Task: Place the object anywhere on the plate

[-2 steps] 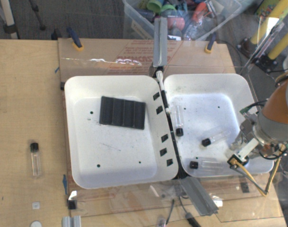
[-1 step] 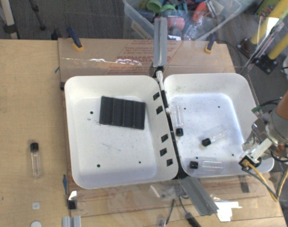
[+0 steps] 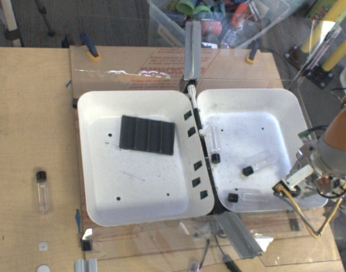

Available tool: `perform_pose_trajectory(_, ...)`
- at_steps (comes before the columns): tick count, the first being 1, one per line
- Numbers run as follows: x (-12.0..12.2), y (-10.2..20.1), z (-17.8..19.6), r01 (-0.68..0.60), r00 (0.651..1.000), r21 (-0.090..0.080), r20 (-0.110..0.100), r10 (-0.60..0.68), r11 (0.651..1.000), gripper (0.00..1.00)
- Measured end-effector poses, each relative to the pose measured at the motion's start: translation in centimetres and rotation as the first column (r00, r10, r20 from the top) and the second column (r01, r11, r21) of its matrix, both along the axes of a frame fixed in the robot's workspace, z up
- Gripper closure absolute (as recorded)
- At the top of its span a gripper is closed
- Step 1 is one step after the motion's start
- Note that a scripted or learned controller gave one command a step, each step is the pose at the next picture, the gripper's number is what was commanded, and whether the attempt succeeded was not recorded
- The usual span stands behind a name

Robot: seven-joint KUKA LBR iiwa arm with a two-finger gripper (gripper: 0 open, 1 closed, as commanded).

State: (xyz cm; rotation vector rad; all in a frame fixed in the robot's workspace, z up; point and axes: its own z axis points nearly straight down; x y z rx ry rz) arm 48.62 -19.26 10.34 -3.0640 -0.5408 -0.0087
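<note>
Vials lie in the right bin (image 3: 286,103): one (image 3: 243,196) nearest, one (image 3: 259,165) mid-bin, one (image 3: 214,146) by the divider. The gripper (image 3: 290,185) hangs over that bin's right edge; whether its fingers are apart I cannot tell. Farther off, the dark ridged plate (image 3: 147,135) sits in the left bin (image 3: 93,152).

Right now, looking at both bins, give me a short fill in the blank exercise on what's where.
1. The dark ridged plate lies in the ____ bin.
2. The clear vials with black caps in the right bin number ____.
3. One more vial lies outside the bins on the ____ bench.
4. The gripper is over the right bin's ____ corner.

Missing words: left; three; wooden; lower right
</note>
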Motion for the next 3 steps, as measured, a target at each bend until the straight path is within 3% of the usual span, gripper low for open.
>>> perform_pose_trajectory(1, -0.7, -2.3, 14.9, -0.265, 0.964, -0.03, -0.002, 0.265, 0.964, 1.0)
perform_pose_trajectory(2, -0.7, 2.0, 10.7, 0.147, 0.989, -0.028, -0.006, -0.147, 0.989, 1.0)
perform_pose_trajectory(3, -0.1, -0.8, 0.5, 0.124, 0.992, -0.017, 0.005, -0.124, 0.992, 1.0)
